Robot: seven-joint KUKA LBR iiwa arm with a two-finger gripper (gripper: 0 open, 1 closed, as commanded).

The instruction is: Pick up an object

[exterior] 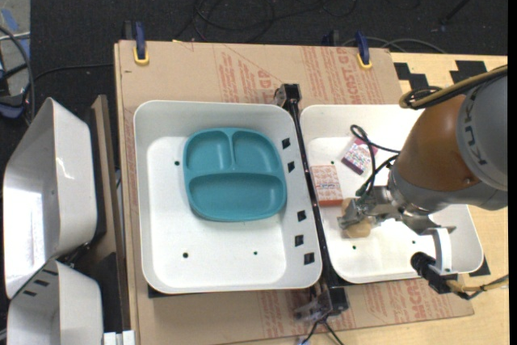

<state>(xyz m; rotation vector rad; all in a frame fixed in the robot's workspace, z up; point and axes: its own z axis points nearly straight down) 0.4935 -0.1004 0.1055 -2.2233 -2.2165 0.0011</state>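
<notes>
Teal divided plate point(235, 174) lies in left bin point(153, 174). Right bin point(388, 115): end effector point(356, 216) low over a tan object point(359, 228), grip state unclear. Red-white packet point(325, 183) and purple packet point(355, 155) near.

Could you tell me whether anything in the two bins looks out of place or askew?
Nothing stands out: the teal divided plate lies flat in the left bin; small packets lie loose in the right bin.

claw point(356, 216) low in right bin point(388, 271) | teal plate point(235, 174) in left bin point(161, 198)
</notes>
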